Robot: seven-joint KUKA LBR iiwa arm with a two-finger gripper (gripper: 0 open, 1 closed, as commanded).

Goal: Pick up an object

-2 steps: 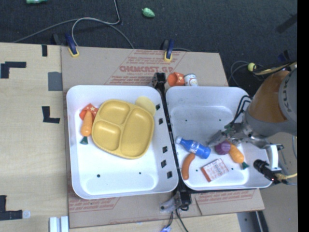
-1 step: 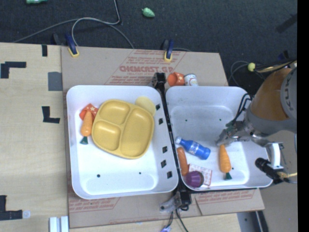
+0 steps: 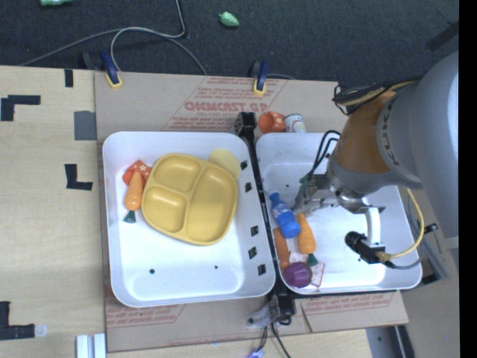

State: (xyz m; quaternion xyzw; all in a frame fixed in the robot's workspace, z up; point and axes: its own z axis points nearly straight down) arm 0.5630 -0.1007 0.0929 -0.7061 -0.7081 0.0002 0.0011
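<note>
The right bin (image 3: 387, 274) holds a small blue and clear bottle (image 3: 283, 215), two orange carrots (image 3: 305, 233), a purple round toy (image 3: 297, 274) and a bit of pink and white wrapping. My gripper (image 3: 307, 195) is low in this bin, just right of the bottle and above the carrots, its tips dark and partly hidden under the wrist. Nothing shows between the tips. The left bin (image 3: 119, 274) holds a yellow divided plate (image 3: 189, 198), a red and orange toy (image 3: 135, 173) and a small carrot (image 3: 133, 195).
An orange ball (image 3: 270, 121) and a small white jar (image 3: 294, 123) sit on the cardboard behind the bins. Blue and yellow clamps (image 3: 260, 75) grip the cardboard's back edge. A black cable (image 3: 149, 32) and green bits lie on the dark floor beyond.
</note>
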